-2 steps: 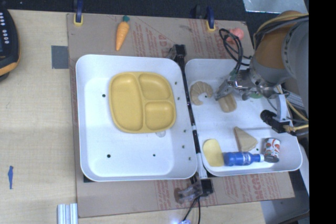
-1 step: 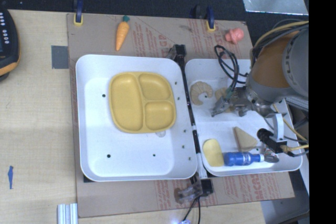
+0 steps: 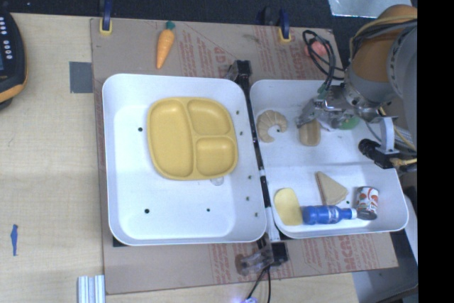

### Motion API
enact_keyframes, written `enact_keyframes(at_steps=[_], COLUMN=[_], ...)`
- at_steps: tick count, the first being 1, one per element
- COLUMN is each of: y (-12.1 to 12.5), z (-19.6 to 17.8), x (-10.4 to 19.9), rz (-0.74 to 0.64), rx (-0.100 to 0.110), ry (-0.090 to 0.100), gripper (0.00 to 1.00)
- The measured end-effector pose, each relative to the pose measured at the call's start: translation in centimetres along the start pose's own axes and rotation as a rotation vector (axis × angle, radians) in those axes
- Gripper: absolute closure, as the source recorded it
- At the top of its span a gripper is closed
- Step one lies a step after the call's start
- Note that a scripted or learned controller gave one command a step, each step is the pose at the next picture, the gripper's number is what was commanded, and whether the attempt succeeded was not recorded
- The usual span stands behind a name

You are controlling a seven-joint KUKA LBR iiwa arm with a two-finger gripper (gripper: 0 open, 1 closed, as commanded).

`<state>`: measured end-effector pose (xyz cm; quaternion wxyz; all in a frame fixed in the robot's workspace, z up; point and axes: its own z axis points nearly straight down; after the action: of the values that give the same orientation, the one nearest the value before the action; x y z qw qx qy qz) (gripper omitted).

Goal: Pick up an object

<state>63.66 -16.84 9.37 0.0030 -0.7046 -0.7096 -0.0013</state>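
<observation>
Gripper [image 3: 310, 117] low over the upper part of the right bin [image 3: 284, 92], metal fingers pointing toward the bin's left half. Whether the fingers are apart or closed: cannot tell, too dark and cluttered there. Small tan block [image 3: 309, 134] sits directly beneath the fingertips, touching or nearly so; not clearly between them.

Arm [image 3: 383, 60] comes in from the right edge, orange band above the wrist, wrist bent downward into the bin, black cables looping over its upper side.

Just left of the tan block: a pale croissant-shaped piece [image 3: 272, 123], near the bin's left wall. Along the near edge of the same bin: yellow rounded piece [image 3: 288, 206], blue bottle [image 3: 328, 213] lying on its side, tan wedge [image 3: 331, 188] just above it, small can [image 3: 366, 201] at the bottle's right end.

Left bin [image 3: 128, 152] holds a yellow divided plate [image 3: 191, 137], three compartments, lying flat. A toy carrot [image 3: 164, 45] lies on the brown board beyond the left bin, outside both bins.
</observation>
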Motion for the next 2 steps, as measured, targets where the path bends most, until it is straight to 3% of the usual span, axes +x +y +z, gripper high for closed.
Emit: enact_keyframes(at_steps=[1, 2], y=[-3.1, 2.2], z=[0.2, 0.1], x=[2.7, 1.8], rz=[0.000, 0.001], rx=[0.004, -0.004], ry=[-0.005, -0.007], gripper=[0.00, 0.00])
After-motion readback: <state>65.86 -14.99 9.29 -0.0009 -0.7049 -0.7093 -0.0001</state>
